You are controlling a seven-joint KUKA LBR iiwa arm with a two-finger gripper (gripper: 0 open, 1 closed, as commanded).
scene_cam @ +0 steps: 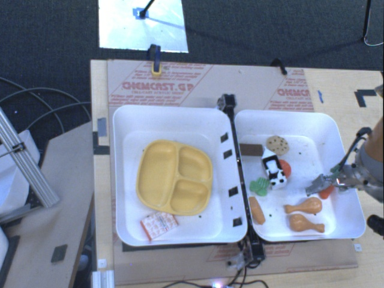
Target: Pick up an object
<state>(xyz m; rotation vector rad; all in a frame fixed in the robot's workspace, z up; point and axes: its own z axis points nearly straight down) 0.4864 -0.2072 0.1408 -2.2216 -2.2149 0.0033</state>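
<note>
Camera view shows my claw (322, 188) low in the right bin (345, 138), its grip state unclear, touching an orange toy (326, 192).

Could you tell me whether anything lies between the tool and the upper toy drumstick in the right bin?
Nothing visible does. The tool sits low in the right bin, just above the upper toy drumstick, with bare white floor between them. A small orange piece lies right beside the tool's tip, not in the path.
</note>
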